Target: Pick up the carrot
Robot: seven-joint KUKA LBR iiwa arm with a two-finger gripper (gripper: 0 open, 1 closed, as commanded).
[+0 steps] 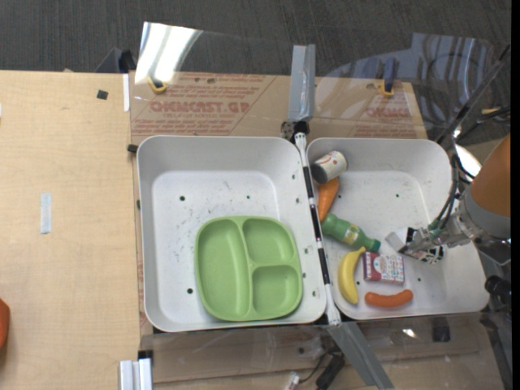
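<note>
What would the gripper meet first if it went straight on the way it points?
Likely the small red-and-white carton, just left of the gripper; the carrot lies farther up-left, off that line. Depth is unclear.

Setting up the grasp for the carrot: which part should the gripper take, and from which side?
Grip the carrot at its free middle, coming from above. It lies slantwise against the right bin's left wall, its top end by the can and its tip near the green bottle, so the fingers probably fit best across its width.
</note>
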